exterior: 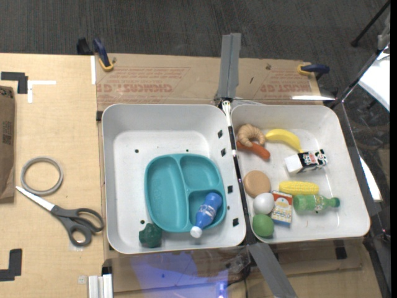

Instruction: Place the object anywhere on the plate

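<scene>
Left bin [118, 141] before me held plate [167, 185], bottle [208, 211] lying in its lower-right compartment, green toy [150, 236] just beside; right bin [338, 141] held banana [283, 138], egg [263, 202], corn [299, 187].

Glossy plastic plate [170, 188]; matt wooden bench [49, 135]

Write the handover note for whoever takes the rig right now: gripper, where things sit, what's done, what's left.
Left bin: teal plate with a blue bottle lying in its lower right compartment, cap poking over the rim. A dark green toy sits off the plate at its lower left corner.
Right bin: banana, corn, egg, green bottle and other toy food.
Done: bottle looks placed.
Left: confirm, or pick the next item.
</scene>
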Available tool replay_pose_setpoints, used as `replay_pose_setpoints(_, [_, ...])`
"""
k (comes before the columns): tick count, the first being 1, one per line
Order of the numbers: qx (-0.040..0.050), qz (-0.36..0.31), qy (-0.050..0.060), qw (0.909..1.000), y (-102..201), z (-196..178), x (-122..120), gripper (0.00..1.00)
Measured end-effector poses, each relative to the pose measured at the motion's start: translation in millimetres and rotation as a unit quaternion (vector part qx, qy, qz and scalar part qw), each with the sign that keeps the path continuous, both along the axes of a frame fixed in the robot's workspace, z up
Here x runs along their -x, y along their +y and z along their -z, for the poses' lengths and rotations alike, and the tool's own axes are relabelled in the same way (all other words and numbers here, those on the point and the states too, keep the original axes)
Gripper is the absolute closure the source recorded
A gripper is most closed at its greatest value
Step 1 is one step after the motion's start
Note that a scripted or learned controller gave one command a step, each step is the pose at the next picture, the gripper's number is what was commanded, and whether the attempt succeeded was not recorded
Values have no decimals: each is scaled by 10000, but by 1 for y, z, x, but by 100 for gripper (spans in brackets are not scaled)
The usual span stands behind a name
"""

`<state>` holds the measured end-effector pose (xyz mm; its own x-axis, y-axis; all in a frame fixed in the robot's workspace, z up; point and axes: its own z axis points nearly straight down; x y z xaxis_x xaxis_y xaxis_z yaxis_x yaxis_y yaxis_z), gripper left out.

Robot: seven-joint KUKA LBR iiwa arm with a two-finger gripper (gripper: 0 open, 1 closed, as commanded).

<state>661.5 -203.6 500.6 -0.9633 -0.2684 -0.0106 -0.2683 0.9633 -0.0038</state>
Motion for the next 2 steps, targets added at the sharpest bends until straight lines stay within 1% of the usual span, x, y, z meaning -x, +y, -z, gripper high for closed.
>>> replay_pose_setpoints(2, [6,6,-61,10000,-1,-19,-3,100])
